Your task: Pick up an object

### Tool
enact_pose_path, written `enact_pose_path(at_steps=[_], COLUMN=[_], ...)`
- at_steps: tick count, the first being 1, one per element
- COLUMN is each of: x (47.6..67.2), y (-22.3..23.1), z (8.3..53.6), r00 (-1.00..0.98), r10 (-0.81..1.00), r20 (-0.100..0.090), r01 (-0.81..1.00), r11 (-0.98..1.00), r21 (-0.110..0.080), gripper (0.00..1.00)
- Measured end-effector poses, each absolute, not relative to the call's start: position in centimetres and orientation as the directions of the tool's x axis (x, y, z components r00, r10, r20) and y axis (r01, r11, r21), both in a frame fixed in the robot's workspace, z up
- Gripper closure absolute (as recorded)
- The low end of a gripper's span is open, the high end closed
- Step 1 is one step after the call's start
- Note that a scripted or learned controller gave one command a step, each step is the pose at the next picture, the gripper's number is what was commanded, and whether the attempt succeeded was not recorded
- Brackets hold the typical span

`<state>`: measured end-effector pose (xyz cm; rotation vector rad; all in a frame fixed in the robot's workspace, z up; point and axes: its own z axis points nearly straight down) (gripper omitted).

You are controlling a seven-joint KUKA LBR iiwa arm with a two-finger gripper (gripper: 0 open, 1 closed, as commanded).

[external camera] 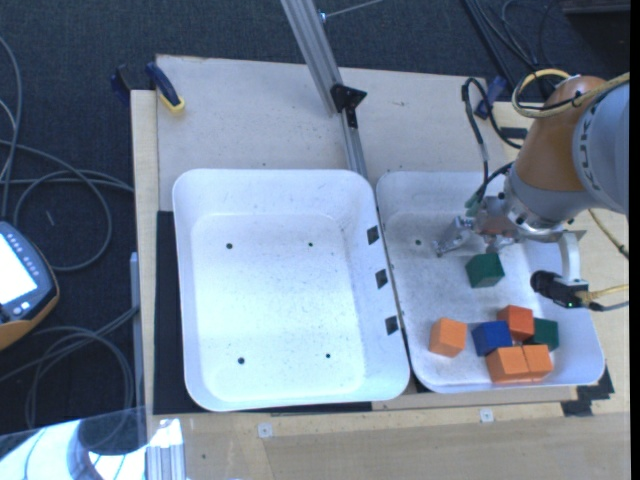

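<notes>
My gripper (455,238) hangs low over the upper middle of the right bin (420,268), reaching in from the right under the orange-banded wrist. A green block (485,269) lies on the bin floor just below and to the right of the gripper, apart from it as far as I can see. Along the near side of that bin sit an orange block (449,336), a blue block (491,337), a red-orange block (520,320), a dark green block (545,332) and a larger orange block (520,363).
The left bin (280,288) stands beside the right one, sharing a raised rim with black clips (382,278). A slanted metal rail (320,58) crosses the bench behind the bins. Cables lie on the floor at left.
</notes>
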<state>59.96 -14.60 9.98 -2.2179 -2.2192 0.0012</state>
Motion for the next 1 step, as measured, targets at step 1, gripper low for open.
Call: enact_pose_path(at_steps=[1], x=[55.74], y=[-19.38], z=[9.98], r00=[0.005], r10=[1.000], r20=[0.000], r01=[1.000], r11=[-0.005], r21=[-0.004], gripper=[0.00])
